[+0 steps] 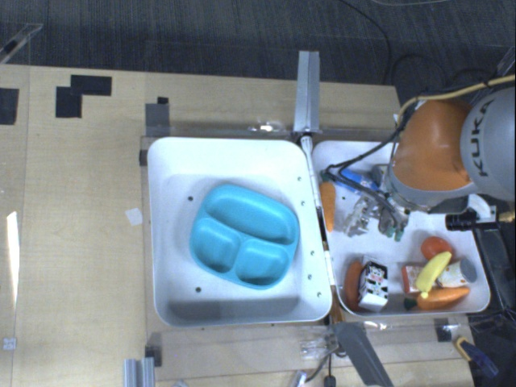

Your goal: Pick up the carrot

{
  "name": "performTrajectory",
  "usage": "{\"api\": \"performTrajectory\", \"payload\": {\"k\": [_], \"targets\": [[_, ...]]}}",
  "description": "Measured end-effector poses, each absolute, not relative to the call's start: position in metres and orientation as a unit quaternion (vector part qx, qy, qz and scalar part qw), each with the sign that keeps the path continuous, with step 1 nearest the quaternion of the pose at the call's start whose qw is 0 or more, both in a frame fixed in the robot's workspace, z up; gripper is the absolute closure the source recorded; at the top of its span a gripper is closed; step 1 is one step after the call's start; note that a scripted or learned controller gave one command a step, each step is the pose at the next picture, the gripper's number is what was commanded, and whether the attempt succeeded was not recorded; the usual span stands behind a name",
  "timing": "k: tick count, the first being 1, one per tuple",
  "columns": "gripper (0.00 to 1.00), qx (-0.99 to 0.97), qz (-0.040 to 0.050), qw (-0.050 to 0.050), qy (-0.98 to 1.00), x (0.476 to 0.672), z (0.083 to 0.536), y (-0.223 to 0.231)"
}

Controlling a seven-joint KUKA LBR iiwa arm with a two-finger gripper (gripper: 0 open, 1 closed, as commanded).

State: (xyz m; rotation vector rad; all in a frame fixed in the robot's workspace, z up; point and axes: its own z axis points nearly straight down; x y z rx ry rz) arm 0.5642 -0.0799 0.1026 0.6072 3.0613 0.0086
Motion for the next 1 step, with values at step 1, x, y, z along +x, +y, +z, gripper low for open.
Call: {"api": "performTrajectory", "payload": {"k": [1], "targets": [[1.0,0.251,0.0013,0.005,0.968,0.6243,0.1877,-0.0644]]}}
